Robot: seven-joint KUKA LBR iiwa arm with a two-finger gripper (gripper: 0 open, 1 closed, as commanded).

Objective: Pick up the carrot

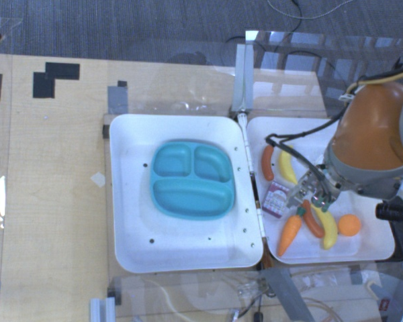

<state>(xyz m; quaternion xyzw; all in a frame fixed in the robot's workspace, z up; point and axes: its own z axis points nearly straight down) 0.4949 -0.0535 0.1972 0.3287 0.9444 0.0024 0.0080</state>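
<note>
End effector (311,194) low in right bin (373,250), lower right of frame, just above carrot's (289,233) top end; grip state not discernible. Carrot lies on bin floor beside a hot dog (314,221). Not lifted; grasp and lift remain.

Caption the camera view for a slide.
Gripper hovers over the right bin, just above the carrot; a blue divided plate sits in the left bin.

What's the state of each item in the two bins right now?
carrot: lying in right bin, not gripped
gripper: low over right bin, above carrot
blue tray: flat in left bin
bananas: lying in right bin
orange: resting in right bin
</note>
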